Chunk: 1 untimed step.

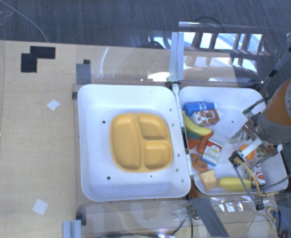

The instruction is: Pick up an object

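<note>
We're hovering the claw [249,139] over the right bin [224,95], and we're not able to tell if it's wide or narrow. We're guessing step 1, lining up. A banana [233,183] is lying near it toward the front wall, so next we're needing a clean drop onto 1 item.

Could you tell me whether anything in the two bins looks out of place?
Nothing looks spilled or damaged. Items in the right bin are heaped along its left wall, a banana overlapping others; the yellow tray lies flat in the left bin.
</note>
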Each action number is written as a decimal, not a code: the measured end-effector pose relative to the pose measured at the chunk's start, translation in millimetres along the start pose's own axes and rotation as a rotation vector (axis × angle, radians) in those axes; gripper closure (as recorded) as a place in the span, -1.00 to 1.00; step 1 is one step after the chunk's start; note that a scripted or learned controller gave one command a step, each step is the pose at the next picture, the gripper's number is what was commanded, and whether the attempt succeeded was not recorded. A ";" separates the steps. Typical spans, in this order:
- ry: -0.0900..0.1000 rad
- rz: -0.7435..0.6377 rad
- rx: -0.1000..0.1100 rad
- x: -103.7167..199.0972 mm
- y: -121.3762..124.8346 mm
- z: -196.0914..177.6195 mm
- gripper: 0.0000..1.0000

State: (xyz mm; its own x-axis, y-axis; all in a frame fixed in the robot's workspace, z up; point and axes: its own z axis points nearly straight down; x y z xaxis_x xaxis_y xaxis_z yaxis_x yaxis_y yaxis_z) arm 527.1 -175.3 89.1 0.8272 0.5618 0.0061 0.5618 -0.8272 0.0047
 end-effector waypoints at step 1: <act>0.001 0.305 -0.001 -46.4 5.9 0.3 -1.00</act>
State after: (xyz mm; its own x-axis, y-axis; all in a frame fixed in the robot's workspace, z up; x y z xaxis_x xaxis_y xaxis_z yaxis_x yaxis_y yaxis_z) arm 492.1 -206.3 88.6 0.9577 0.2878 0.0088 0.2878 -0.9577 0.0039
